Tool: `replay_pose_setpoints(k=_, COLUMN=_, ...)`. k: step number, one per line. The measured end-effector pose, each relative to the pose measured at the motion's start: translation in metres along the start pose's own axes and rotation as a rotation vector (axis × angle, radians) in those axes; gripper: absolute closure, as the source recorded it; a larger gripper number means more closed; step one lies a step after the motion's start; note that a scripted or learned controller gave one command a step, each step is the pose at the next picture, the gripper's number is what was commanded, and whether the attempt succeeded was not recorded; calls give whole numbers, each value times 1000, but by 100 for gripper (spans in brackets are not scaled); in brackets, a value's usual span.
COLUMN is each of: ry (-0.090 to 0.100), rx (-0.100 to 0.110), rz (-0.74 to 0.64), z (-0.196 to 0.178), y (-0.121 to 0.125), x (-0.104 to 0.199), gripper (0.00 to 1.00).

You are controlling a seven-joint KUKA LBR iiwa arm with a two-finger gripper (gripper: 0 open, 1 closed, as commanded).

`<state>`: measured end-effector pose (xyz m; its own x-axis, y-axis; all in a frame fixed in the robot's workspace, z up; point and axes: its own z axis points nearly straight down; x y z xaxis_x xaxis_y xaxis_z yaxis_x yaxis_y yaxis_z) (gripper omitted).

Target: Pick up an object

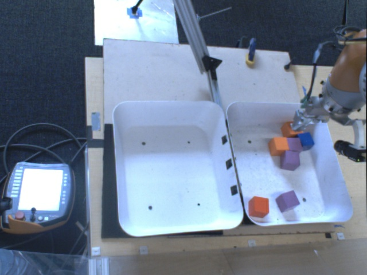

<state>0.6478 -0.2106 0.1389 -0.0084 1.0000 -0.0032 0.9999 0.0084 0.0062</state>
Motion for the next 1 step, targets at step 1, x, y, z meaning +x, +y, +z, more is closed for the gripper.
replay_pose_setpoints(k=1, ry=0, rx=-4, rz=3, z=-66, y=5, x=-1, gripper=100)
